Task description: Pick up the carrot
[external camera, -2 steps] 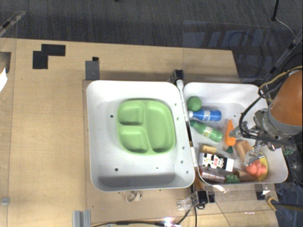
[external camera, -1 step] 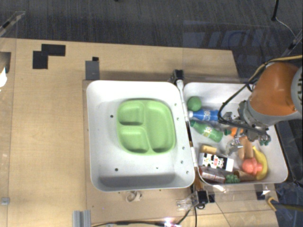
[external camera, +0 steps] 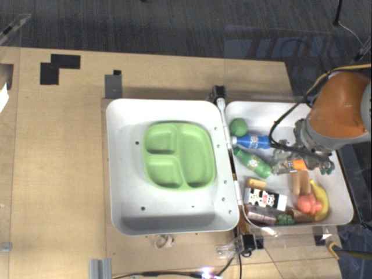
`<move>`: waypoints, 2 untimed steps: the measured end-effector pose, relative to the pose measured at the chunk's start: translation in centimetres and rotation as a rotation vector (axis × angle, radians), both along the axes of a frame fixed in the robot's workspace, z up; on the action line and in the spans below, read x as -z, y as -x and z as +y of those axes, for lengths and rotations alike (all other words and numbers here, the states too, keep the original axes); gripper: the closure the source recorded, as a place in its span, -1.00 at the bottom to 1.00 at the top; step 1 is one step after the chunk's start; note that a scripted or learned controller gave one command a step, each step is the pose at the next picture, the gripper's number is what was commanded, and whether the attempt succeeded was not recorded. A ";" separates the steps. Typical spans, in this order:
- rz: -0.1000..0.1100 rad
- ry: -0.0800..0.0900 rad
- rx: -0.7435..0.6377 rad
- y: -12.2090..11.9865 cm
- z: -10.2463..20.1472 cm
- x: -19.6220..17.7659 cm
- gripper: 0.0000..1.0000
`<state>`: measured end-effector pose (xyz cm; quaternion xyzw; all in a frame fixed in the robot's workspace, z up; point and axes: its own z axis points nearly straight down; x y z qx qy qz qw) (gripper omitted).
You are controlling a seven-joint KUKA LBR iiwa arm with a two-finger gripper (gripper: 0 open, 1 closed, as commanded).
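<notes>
Here, carrot (external camera: 299, 164) in right bin (external camera: 346, 209)

two bins (external camera: 125, 156), one green tray (external camera: 177, 156), two bottles (external camera: 256, 141)

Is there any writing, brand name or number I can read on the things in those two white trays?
None can be read.
Blue bottle: pale label, print too blurred.
Green bottle: white marks, too small to make out.
Black and white box: red and dark spots on white, no legible characters.
Dark packet at the bin's near edge: print too small.
Green divided plate in the left bin: plain, no marking.
</notes>
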<state>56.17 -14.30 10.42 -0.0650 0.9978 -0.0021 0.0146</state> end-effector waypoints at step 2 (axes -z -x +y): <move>0.012 -0.002 0.042 3.0 -2.3 1.4 -1.00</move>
